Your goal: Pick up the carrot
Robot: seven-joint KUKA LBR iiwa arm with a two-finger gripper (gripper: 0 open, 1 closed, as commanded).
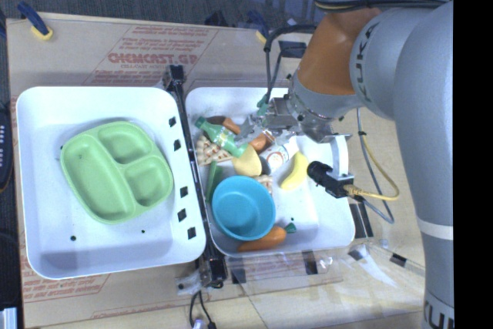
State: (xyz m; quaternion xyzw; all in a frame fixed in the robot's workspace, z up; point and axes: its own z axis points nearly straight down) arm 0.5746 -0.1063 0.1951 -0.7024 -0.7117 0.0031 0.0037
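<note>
Reaching in from the right: grey arm [400, 81] with its orange band, bent over the right bin. Gripper [271, 118] low over that bin's upper middle, amid the clutter; whether clenched or released cannot be told from this slant.

Left bin [35, 166]: shallow, white, holding a single green divided tray [115, 169], three compartments, lying flat near the middle.

Right bin [335, 231]: crowded. Blue bowl [243, 206] upright at the lower left, largest item there. Carrot [263, 240] lying on its side along the near wall, just below the bowl and touching its rim, green top pointing right, well apart from the gripper. Banana [294, 172] right of centre, tilted. Yellow pear-like piece [248, 162] just above the bowl. Green bottle [219, 135] slanted toward the upper left, near the gripper. More small toy foods packed around it, too jumbled to name.
</note>
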